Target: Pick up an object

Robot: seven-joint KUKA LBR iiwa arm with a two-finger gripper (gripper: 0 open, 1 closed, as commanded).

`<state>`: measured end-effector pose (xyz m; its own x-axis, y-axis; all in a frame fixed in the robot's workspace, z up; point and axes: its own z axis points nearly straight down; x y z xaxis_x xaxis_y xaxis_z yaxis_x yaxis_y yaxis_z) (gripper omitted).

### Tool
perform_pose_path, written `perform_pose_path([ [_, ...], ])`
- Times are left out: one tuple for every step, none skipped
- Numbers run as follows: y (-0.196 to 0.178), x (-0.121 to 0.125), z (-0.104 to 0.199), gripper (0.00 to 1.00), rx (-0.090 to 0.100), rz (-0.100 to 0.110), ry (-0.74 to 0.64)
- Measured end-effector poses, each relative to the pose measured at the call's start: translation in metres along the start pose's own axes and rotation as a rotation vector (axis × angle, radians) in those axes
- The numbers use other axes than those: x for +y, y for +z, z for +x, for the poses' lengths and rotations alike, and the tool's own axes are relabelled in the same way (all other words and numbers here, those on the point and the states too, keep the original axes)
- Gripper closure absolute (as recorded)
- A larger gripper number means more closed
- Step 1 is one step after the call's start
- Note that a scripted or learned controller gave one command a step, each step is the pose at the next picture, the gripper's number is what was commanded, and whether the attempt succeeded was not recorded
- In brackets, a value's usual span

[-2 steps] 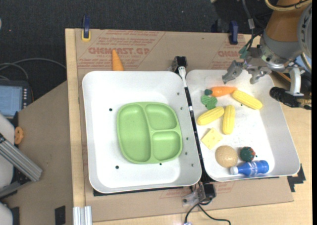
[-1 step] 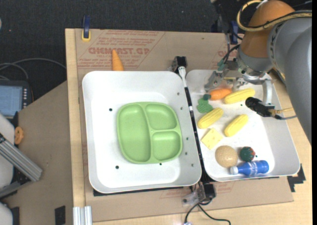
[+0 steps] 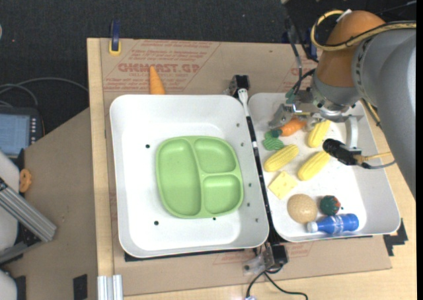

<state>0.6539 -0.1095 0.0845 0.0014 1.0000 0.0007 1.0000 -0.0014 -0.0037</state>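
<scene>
In right bin [image 3: 380, 216], gripper [image 3: 289, 119] low by orange carrot [image 3: 291, 129], finger gap can't tell

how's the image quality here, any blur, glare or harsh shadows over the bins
Camera view: lighting is even and soft, with only faint shadows beside the green divided plate in the left bin. The white bins look bright but not blown out; no strong glare. The corn cobs and blue bottle are fairly sharp. The gripper area is slightly soft and cluttered with cables, so detail there is hard to read.
</scene>
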Motion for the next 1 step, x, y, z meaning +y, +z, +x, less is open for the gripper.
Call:
perform_pose_path([
  [-0.0093, -0.0014, -0.0006, 1.0, 0.001, 0.006, 0.003],
])
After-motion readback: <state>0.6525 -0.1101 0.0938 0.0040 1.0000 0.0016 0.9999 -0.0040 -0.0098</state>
